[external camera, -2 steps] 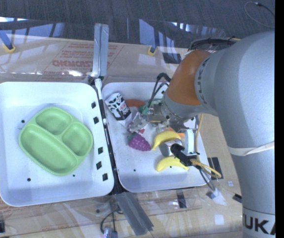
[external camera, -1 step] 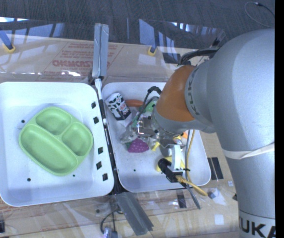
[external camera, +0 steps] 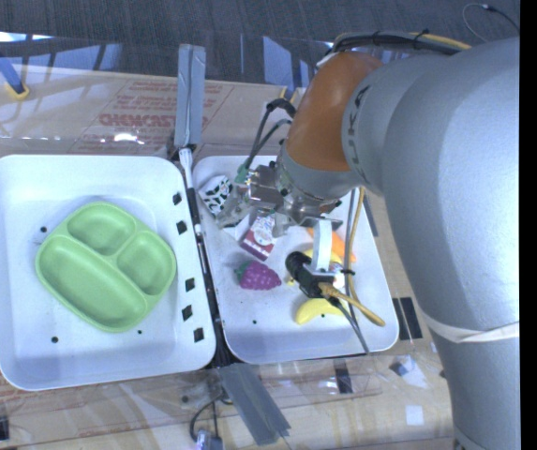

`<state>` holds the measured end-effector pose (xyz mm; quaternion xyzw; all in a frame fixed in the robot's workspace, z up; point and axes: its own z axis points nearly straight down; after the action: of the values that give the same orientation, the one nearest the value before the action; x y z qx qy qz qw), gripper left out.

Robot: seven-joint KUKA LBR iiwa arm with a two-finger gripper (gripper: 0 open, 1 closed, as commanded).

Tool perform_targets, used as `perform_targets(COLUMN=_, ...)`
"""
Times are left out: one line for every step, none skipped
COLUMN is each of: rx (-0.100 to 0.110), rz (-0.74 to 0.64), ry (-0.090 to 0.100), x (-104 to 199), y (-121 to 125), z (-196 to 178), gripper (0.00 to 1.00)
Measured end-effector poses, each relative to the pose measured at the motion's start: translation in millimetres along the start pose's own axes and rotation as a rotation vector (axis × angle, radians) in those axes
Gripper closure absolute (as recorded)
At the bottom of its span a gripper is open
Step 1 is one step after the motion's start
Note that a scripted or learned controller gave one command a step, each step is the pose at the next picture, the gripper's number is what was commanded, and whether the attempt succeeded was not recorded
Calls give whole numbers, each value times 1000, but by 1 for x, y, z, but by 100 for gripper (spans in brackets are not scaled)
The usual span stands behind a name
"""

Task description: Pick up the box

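The box (external camera: 258, 239), a small red and white carton, lies tilted in the middle of the right bin (external camera: 249, 340). My gripper (external camera: 266, 210) reaches down from the right, and its tip stands directly over the box's upper end. The grey arm with its orange band covers the bin's far right side. From this angle I cannot make out whether the gripper touches the box.
A purple bunch of grapes (external camera: 258, 276) lies just below the box. A yellow banana (external camera: 309, 311) rests near the front, and a black-and-white spotted toy (external camera: 215, 195) at the back left. An orange item (external camera: 342, 246) peeks out beside the wrist. The left bin (external camera: 24, 345) holds a green divided plate (external camera: 105, 265).
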<state>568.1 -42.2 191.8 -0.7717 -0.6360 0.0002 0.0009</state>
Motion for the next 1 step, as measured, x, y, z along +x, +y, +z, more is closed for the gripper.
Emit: perform_targets(rx=-2, rz=-98, ry=-2, x=-59, y=80, z=-99, gripper=0)
